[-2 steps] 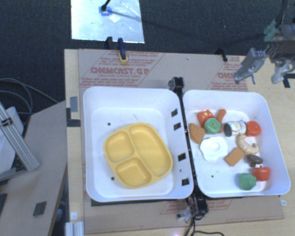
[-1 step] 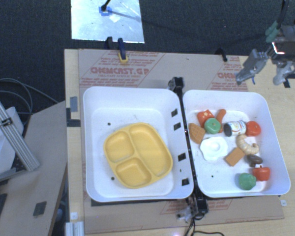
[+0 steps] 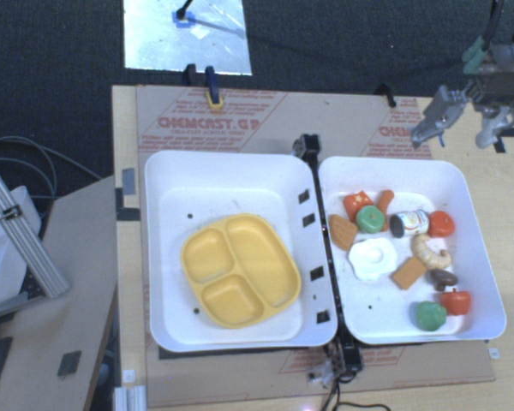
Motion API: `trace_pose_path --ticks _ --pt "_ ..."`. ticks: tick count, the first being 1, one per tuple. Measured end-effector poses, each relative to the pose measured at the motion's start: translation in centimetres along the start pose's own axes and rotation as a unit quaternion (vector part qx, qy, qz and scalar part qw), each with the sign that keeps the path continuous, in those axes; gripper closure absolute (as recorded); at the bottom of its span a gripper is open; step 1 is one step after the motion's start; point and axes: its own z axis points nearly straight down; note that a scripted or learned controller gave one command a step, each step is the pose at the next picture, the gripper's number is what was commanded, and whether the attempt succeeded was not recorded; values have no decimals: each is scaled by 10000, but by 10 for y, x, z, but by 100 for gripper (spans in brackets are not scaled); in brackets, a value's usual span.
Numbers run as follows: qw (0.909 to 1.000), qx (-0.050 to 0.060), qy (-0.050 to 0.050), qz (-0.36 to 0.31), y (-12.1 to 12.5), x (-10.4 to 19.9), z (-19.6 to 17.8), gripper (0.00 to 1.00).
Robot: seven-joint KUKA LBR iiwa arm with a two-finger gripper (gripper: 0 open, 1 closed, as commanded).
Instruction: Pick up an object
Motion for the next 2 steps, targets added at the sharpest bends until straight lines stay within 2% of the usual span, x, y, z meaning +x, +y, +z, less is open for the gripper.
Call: trace_pose_path --ticks 1,2 --pt "10000 0 0 0 0 0 0 0" --pt "10000 -21 -2 -22 1 0 -11 100"
